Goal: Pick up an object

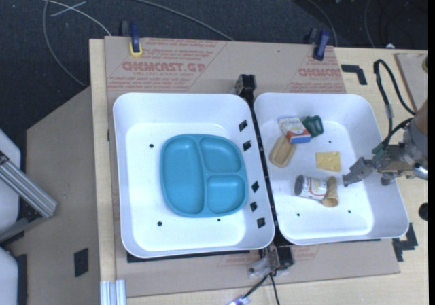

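The right bin (360, 219) holds several small objects. A small red, white and blue box (294, 130) lies at the back beside a dark green piece (314, 123). A tan cylinder (282, 152) lies in front of the box, and a flat yellow square (328, 161) sits to its right. A small labelled can (311, 187) lies on its side against a tan roll (331, 192). My gripper (363, 169) hangs low over the right side of this bin, just right of the yellow square and the tan roll. Nothing shows in its grasp.
The left bin (136, 161) holds a blue divided plate (202, 174). A black-marked divider (257, 161) separates the two bins. Clamps (135, 40) hold the cardboard bench top at the back. Cables (387, 93) run along the right side near my arm.
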Controlling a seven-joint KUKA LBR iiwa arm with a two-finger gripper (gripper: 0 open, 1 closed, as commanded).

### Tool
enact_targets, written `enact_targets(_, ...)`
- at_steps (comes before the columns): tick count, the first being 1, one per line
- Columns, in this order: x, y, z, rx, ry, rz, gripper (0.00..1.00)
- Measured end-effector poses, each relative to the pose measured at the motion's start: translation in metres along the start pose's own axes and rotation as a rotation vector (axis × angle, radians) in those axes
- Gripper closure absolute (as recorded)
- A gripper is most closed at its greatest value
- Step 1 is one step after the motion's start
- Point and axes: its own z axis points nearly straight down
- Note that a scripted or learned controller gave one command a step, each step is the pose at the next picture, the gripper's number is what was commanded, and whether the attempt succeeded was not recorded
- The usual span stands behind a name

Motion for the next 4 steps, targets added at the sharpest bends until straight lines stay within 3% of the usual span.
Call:
enact_targets(1,0.0,0.003,-0.005,-0.011,-0.003,-0.004,0.0)
enact_targets(4,0.002,0.004,0.11,-0.008,-0.001,-0.004,0.0)
